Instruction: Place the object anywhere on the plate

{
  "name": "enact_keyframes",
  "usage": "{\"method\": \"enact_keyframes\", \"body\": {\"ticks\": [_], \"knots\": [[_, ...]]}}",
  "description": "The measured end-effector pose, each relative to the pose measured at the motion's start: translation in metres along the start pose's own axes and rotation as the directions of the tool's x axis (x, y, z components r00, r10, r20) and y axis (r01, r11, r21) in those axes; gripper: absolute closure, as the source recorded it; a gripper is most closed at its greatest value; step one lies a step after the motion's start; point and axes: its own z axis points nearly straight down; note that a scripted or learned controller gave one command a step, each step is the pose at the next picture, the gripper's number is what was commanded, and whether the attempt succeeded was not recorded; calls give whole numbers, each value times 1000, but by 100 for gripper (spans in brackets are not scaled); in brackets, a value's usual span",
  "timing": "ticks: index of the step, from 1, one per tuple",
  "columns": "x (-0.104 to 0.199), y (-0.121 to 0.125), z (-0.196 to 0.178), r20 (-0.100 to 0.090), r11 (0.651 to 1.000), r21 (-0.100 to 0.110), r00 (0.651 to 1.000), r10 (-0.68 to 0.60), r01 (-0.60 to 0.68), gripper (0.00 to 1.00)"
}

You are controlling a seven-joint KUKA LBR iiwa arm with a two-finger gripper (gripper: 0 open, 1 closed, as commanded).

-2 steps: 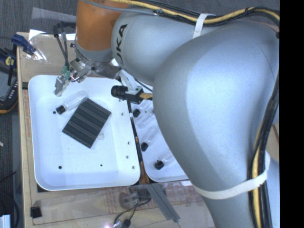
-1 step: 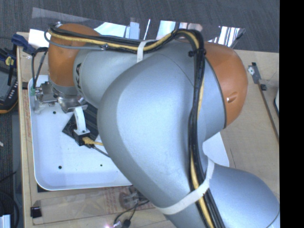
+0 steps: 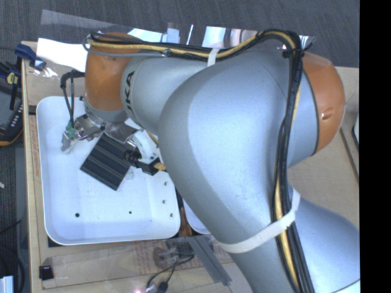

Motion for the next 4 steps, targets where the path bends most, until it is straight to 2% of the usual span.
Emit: {"method": "enact_keyframes", "body": {"ticks": [1, 2, 3, 4], "knots": [[0, 0, -10, 1, 1000, 1, 1000, -4, 4, 100], [6, -52, -172, 1, 999, -2, 999, 41, -41, 100], [67, -23, -92, 1, 927, 5, 927, 374, -374, 100], [9, 21, -107, -1, 517, 1, 517, 856, -856, 100]]}}
